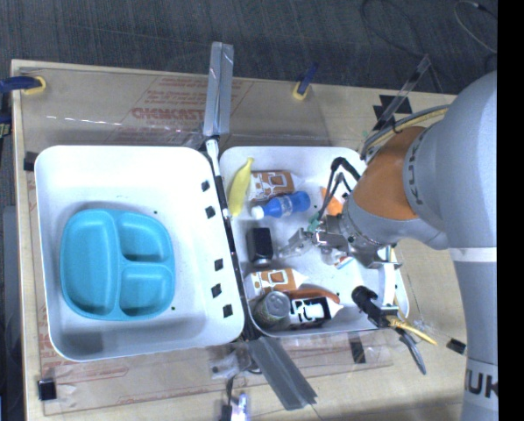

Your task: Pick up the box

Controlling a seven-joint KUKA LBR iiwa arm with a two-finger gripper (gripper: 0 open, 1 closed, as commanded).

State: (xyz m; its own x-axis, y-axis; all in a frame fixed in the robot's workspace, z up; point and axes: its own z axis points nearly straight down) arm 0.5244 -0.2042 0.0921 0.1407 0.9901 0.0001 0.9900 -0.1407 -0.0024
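— Where is the box (pixel 272 182)?
— Far end of the right bin (pixel 373 324), between a banana (pixel 239 185) and a blue-capped bottle (pixel 282 206).
— And the jaws (pixel 317 232)?
— Low over the bin's middle; how wide they stand, I cannot tell.

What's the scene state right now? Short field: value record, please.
left bin: holds a blue divided tray
right bin: banana, blue bottle, two brown-and-white boxes, small black block, can, black-and-white pack
gripper: low over the middle of the right bin, fingers hard to read
box held: not visible in the gripper
arm: reaches in from the right
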